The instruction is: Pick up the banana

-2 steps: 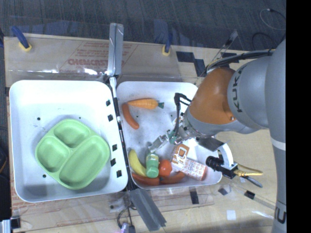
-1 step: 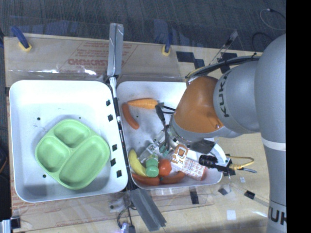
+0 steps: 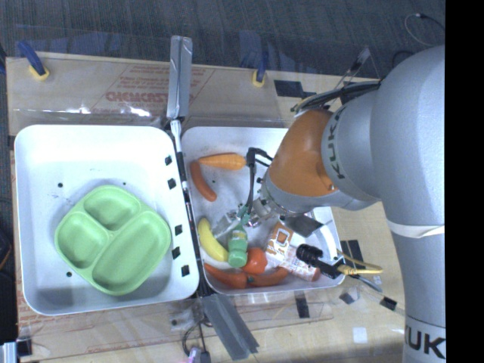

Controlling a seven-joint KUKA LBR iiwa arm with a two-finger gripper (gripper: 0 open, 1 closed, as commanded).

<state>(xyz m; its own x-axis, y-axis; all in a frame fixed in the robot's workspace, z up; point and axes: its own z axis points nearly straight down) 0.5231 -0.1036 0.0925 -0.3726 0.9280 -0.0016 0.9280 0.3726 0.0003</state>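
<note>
The banana (image 3: 210,240) is yellow and lies near the left wall of the right bin (image 3: 227,138), towards its front. My gripper (image 3: 242,218) is low in that bin, just right of and above the banana's upper end, over a green bottle-shaped toy (image 3: 237,249). I see nothing held in it. The orange-banded wrist (image 3: 302,165) hides the bin's right half.
An orange carrot (image 3: 221,160) and a reddish sausage (image 3: 203,180) lie at the back of the right bin. A red pepper (image 3: 242,277), a tomato (image 3: 255,259) and an orange-white carton (image 3: 281,249) crowd the front. The left bin (image 3: 38,150) holds a green divided plate (image 3: 113,237).
</note>
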